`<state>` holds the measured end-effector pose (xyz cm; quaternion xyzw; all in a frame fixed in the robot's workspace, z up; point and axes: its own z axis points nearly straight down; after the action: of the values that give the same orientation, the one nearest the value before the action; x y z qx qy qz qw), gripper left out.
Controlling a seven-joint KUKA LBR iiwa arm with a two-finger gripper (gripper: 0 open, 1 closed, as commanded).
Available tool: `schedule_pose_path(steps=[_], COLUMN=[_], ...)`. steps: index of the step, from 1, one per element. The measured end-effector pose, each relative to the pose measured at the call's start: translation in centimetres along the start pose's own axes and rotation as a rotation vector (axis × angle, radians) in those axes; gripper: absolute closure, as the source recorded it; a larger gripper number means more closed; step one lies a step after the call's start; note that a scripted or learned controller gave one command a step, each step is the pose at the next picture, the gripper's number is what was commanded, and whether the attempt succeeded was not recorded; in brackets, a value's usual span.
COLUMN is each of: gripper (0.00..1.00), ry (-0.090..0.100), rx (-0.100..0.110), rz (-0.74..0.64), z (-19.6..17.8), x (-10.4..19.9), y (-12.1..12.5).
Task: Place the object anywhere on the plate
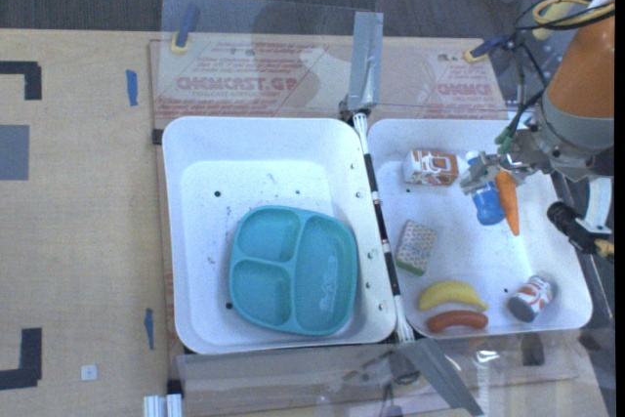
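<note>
The tool [493, 173] hangs over the right bin [576, 308] toward its 1 o'clock corner, a carrot [509, 202] and a blue object [486, 206] just below it; whether it grips either cannot be told. At 9 o'clock from it lies a small carton [432, 167]. The teal plate [293, 271] sits in the left bin [195, 171], well apart at 8 o'clock.

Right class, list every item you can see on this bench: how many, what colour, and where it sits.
Bins: 2, white, side by side.
Plate: 1, teal, divided, left bin.
Carton: 1, brown and white, right bin, far side.
Carrot: 1, orange, right bin, by gripper.
Blue object: 1, beside carrot.
Patterned box: 1, right bin, centre.
Banana: 1, yellow, near side.
Sausage: 1, red, below banana.
Can: 1, near right corner.
Gripper: 1, grey, over right bin.
</note>
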<state>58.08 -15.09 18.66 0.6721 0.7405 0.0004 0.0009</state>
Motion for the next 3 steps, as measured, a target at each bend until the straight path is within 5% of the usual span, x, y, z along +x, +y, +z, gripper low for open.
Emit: schedule_pose_path(steps=[1,2,3], gripper=[1.00,1.00,1.00], ry=[0.002,0.001,0.001], rx=[0.006,0.003,0.008], rz=[0.092,0.039,0.163], z=[0.3,-2.8,0.3], x=[6.5,13.6,22.4], y=[-2.3,-3.0,-8.1])
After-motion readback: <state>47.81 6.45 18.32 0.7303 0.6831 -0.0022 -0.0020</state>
